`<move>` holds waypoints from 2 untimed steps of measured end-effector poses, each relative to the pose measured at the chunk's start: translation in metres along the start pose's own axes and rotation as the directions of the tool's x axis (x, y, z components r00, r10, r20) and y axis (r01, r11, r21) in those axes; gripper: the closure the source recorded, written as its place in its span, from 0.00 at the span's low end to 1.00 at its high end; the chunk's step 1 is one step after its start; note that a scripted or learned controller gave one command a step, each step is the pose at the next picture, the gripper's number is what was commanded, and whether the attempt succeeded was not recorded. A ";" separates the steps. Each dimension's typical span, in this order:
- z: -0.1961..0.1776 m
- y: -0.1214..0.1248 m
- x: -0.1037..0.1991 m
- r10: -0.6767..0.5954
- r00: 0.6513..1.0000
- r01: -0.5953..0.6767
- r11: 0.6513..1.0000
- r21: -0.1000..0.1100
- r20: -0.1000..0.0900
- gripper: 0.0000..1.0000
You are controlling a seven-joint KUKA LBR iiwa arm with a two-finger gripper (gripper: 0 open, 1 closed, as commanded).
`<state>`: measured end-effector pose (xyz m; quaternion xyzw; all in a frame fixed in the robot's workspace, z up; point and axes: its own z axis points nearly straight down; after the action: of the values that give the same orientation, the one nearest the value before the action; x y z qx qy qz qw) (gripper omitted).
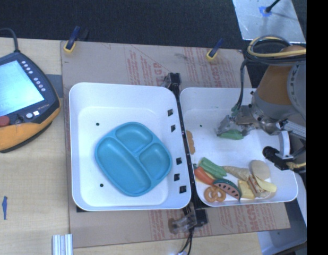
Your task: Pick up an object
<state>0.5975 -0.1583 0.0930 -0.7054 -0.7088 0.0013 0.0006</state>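
- The pincer (229, 126) is seen low in the right bin (206, 97), right of frame centre.
- A green object (231, 135) lies directly beneath it, long axis across the frame.
- Whether it is clamped cannot be told.

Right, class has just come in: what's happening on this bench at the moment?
A grey robot arm with an orange band reaches in from the right, its gripper low in the right bin, right at a green item. Whether it has hold of it cannot be told. A heap of toy food lies along that bin's near edge. The left bin holds a blue divided plate.
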 end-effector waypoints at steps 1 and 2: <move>0.000 0.053 0.055 -0.005 1.000 0.005 1.000 -0.005 -0.002 1.00; 0.000 0.060 0.059 -0.001 1.000 0.001 1.000 -0.003 0.000 1.00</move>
<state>0.6569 -0.0989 0.0926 -0.7051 -0.7091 0.0002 -0.0002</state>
